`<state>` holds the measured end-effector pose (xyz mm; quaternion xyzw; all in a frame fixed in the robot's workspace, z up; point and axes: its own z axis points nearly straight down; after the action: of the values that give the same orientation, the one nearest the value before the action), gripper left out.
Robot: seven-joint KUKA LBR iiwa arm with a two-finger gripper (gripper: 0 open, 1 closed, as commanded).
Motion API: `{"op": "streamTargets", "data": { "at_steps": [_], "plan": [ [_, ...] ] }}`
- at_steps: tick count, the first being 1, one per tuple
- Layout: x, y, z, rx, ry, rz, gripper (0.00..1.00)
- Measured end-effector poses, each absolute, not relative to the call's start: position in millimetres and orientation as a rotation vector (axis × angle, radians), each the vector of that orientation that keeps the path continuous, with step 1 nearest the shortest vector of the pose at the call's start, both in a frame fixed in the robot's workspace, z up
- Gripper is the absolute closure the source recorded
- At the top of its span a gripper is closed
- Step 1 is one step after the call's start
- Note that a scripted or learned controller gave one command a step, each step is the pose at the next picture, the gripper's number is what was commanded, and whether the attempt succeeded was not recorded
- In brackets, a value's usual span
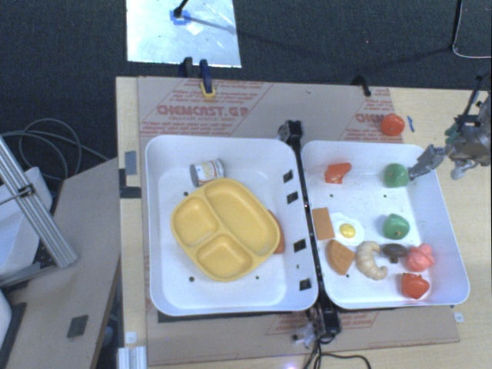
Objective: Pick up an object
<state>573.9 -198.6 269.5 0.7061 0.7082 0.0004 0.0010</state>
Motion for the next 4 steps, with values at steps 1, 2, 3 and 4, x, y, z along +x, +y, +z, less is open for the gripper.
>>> {"op": "streamTargets", "data": {
  "at_steps": [1,2,3,4],
  "plan": [
    [621.7,-131.3,397.3,2.196,2.224,0.018,0.0],
    [630.5,-15.1,411.3,2.201,2.239,0.011,0.0],
    [653.4,42.5,544.0,2.2,2.227,0.024,0.0],
    [653.1,38.0,547.4,2.207,2.228,0.006,1.0]
  ]
}}
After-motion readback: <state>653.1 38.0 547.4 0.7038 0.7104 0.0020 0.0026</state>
